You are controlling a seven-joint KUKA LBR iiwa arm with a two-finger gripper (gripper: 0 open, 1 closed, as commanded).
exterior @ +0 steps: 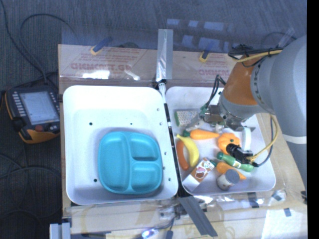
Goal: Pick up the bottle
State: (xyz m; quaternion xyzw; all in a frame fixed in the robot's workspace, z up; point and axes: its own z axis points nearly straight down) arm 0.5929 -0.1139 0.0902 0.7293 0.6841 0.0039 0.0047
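Watching the pincer [215, 115] hanging low over the upper end of the right bin [269, 183], tucked under the orange-banded wrist. Not managing to tell whether open or closed from this angle, and seeing nothing gripped. Finding a green mesh pad [185, 117] just beside it on the left and a carrot [204, 133] just below, then a banana [186, 152] and a small carton [202, 171] further down. Spotting what looks like the bottle [228, 178], orange-bodied with a grey cap, lying near the bin's lower edge, well apart from the pincer, with the carrot and an orange fruit [227, 140] in between. Reading this as the approach step, grasp not yet begun. Calling next for crossing the clutter toward that lower edge, lining up over the bottle, and dropping in without nudging the carton just beside it.
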